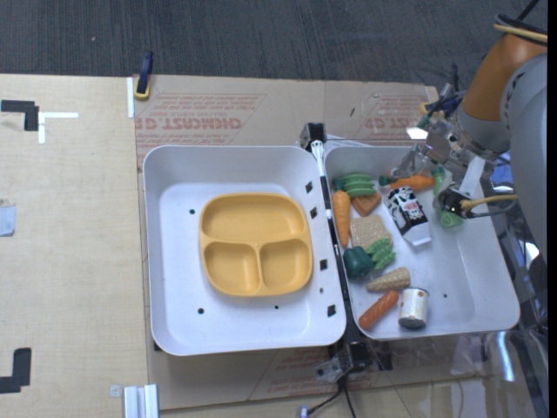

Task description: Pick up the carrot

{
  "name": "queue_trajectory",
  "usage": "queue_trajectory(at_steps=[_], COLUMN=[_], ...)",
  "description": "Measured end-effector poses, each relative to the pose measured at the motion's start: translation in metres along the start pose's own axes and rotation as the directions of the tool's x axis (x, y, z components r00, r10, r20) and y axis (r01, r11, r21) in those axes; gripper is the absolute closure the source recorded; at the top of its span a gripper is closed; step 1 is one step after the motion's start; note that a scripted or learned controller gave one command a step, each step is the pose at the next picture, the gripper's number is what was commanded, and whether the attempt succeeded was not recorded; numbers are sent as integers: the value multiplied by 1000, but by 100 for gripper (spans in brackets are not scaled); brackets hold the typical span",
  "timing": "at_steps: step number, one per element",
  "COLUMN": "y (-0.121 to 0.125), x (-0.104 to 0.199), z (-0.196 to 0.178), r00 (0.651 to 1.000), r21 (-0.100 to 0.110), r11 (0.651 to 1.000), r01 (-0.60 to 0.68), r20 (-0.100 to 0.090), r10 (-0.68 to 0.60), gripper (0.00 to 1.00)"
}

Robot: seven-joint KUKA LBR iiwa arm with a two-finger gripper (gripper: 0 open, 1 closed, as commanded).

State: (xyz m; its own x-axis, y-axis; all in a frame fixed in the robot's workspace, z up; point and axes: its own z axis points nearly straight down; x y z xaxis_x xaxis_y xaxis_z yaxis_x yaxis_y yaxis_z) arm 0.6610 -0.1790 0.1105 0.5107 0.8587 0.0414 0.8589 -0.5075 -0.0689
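Three carrots lie in the right bin (487, 277). One carrot (340, 216) lies lengthwise by the bin's left wall. A second carrot (377, 309) rests near the front, beside a small can (413, 307). A third, smaller carrot (412, 182) lies at the back, next to a milk carton (407, 209). My gripper (426, 157) hangs low over the back of the right bin, directly above this small carrot and very close to it. Whether it touches the carrot is unclear.
The left bin (165, 259) holds a yellow divided plate (256, 242). Crowding the right bin's left half are a green pea pod (355, 182), a bread slice (369, 231), broccoli (357, 260) and a bread roll (388, 279). A green toy (450, 219) lies at the right.
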Motion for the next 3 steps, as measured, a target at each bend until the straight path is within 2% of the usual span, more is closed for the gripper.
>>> queue_trajectory(at_steps=[1, 2, 3], y=[1, 4, -55], x=[8, 2, 4], z=[11, 3, -72], r00=[974, 976, 828], r21=[-26, -61, -77], r11=[974, 975, 826], r01=[-226, -216, -559], r20=[-3, 9, 1], r10=[226, 217, 561], gripper=[0, 100, 100])
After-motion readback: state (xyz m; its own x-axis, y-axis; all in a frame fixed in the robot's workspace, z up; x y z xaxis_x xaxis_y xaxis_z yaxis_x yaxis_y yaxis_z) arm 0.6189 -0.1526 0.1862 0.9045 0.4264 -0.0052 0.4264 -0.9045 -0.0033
